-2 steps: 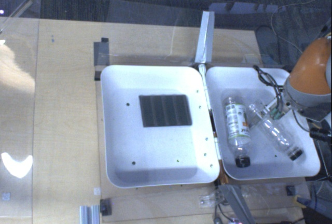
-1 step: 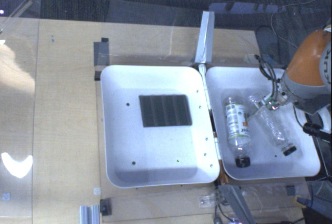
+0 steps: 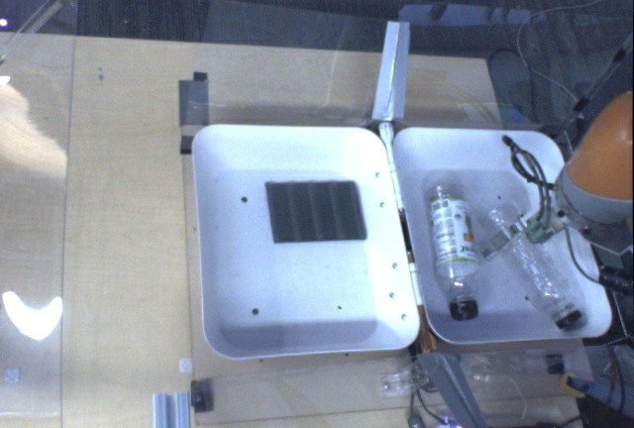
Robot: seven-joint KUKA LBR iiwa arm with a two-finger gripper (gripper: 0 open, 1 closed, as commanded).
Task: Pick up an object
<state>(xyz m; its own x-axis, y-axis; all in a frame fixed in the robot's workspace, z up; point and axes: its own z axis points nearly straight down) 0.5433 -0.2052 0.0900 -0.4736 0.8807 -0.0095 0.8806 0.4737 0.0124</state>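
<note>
White plastic bins are sitting side by side on the wooden counter point(image 3: 119, 248), and the pick is looking barely begun. The left bin point(image 3: 223, 317), in the middle of the frame, is carrying just a dark ribbed rectangular pad point(image 3: 315, 212) lying flat. The right bin point(image 3: 426, 154), toward the right of the frame, is holding a clear bottle with a green-and-white label point(image 3: 453, 240) and a dark cap pointing to the lower edge, and just beside it a second clear bottle point(image 3: 535, 267) lying at a slant toward the lower right corner. The arm point(image 3: 602, 163) is reaching in from the right edge, and the gripper point(image 3: 535, 223) is hanging over the upper end of the slanted bottle; how its grasping parts are standing I cannot tell through the cables and clear plastic. Nothing is appearing lifted: both bottles are seeming to rest on the bin floor, so closing, gripping and raising are all remaining to do.
</note>
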